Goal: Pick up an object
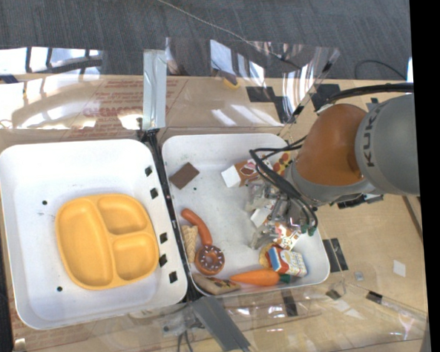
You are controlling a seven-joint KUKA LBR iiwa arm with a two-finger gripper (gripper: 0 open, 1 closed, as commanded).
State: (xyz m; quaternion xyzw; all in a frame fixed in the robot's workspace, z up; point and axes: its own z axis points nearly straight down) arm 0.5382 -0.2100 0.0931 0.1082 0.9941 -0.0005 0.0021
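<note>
Two shallow white bins sit side by side on the desk (pixel 374 266), their rims nearly touching along a dark seam. The left bin (pixel 19 176) holds one thing: a yellow divided plate (pixel 105 239), smooth plastic with rounded corners and three compartments, lying flat a little below the middle.

The right bin (pixel 211 146) is crowded with small play-food pieces. A flat brown square (pixel 183 175) lies near its upper left, tilted on a corner. Below it a reddish sausage (pixel 196 223) lies at a slant, and just beneath that a round chocolate-coloured doughnut (pixel 209 259) with sprinkles. Along the bottom wall lies an orange carrot (pixel 254 278), long and tapered, with a brownish flat piece (pixel 215 285) just to its left. Beside the carrot's right end stands a small printed carton (pixel 288 262) in red, white and yellow. A little white block (pixel 230 177) sits near the top middle, next to a small printed box (pixel 248 171).

The arm comes in from the right, its orange band (pixel 330 148) and glossy grey shell (pixel 393 146) hanging over the bin's right side. The gripper (pixel 271 214) is down among the clutter just above the carton, wrapped in black cables; whether its jaws are wide or closed on anything I cannot tell.

Clear plastic sheeting (pixel 272 57) and brown cardboard (pixel 74 106) lie behind the bins.
</note>
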